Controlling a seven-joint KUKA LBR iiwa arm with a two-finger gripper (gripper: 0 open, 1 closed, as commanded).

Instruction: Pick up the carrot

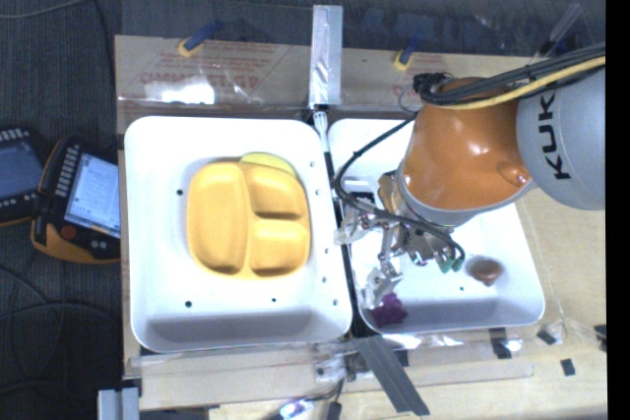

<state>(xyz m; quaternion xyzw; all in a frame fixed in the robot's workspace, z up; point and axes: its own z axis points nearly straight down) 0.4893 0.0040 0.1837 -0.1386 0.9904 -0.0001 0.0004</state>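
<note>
Gripper [382, 282] hangs low in the right bin [512, 310], fingertips just above a purple item [392, 312] near the front wall; whether it's spread or pinched, I can't tell from here. Carrot? Nothing here reads clearly as one. A brownish lump [484, 270] sits off to the gripper's right, apart from it. Risk: it closes on the purple piece instead. Left bin [157, 310] holds a yellow tray [248, 216]; bench sits on dark carpet, cables and a pendant [77, 202] at left.
</note>
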